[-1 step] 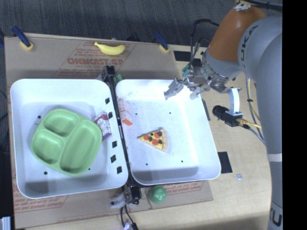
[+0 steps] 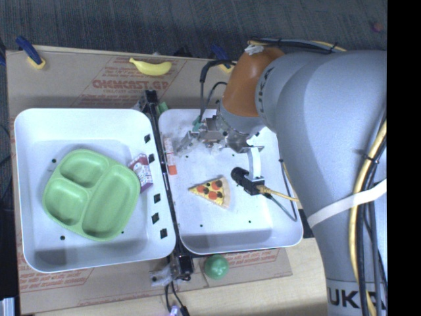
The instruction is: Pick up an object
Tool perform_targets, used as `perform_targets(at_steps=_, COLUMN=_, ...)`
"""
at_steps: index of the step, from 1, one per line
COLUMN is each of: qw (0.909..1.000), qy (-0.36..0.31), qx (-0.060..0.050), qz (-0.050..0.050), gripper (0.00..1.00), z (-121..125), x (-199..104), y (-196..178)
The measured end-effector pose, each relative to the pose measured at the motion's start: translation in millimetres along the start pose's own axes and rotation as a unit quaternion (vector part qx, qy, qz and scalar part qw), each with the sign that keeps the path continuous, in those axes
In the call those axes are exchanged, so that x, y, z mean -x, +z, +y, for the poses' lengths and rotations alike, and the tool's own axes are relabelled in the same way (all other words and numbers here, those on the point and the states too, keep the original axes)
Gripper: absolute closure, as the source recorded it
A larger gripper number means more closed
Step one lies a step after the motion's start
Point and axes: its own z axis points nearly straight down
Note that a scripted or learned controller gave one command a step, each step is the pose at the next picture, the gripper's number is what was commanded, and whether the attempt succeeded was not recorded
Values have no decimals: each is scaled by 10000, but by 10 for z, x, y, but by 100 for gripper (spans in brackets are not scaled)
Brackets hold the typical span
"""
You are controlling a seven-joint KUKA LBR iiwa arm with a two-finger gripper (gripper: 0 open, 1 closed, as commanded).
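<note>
Near the bottom of the frame, the pizza slice (image 2: pixel 212 191) lies mid right bin (image 2: pixel 276 232), tip pointing left. The gripper (image 2: pixel 209 133) hangs higher up the frame, just above-left of it. Can't tell whether it's grasping anything.

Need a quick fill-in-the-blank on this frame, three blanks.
1. The pizza slice lies in the ___ bin.
2. The divided plate in the left bin is coloured ___.
3. On the cardboard beyond the bins lies a yellow ___.

Missing words: right; green; banana
</note>
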Motion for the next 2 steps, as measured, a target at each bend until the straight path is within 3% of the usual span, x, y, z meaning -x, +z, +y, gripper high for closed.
perform_targets(at_steps=1, qw=10000, qy=-16, qx=-5, qz=-3, gripper=100, z=3, x=0, y=-105)
perform_targets(at_steps=2, qw=10000, qy=0, qx=23, qz=10, gripper=100, z=120, x=-880, y=-1021)
